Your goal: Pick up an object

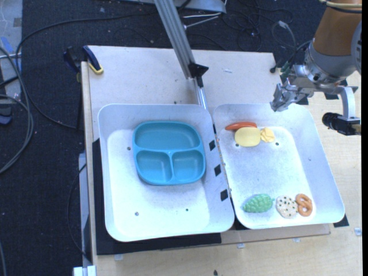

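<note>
The right bin point(305, 154) holds a yellow lemon-like piece point(248, 137) with a small yellow bit point(268, 134) beside it and a red-orange chili-shaped piece point(240, 126) just behind. Near its front edge lie a green bumpy item point(257, 203), a spotted cookie point(286, 206) and a pretzel point(303, 204). My gripper point(279, 103) hangs over the bin's far right corner, up and to the right of the yellow piece, with nothing seen between its fingers.
The left bin point(115, 154) carries a blue divided tray point(169, 152). A slanted metal pole point(175, 27) runs down to the gap between the bins. Cables lie on the dark floor at the left and back.
</note>
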### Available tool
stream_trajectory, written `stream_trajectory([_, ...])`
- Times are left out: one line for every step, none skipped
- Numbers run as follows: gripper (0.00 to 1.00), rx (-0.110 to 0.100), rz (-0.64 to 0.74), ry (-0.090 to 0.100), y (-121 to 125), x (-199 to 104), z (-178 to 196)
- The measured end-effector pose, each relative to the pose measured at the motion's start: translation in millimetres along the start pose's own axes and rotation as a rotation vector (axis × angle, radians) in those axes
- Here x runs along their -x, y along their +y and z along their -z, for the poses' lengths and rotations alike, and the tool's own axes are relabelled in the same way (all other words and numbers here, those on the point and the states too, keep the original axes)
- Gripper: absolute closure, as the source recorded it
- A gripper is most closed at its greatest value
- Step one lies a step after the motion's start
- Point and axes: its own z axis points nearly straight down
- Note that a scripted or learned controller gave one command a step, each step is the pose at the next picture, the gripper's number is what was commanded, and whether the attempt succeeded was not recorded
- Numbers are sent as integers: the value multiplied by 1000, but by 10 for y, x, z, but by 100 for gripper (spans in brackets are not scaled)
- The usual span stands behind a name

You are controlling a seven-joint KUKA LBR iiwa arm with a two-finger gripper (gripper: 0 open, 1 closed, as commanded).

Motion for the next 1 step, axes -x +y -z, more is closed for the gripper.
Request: stream_trajectory([100,-1,1,0,-6,-499,27])
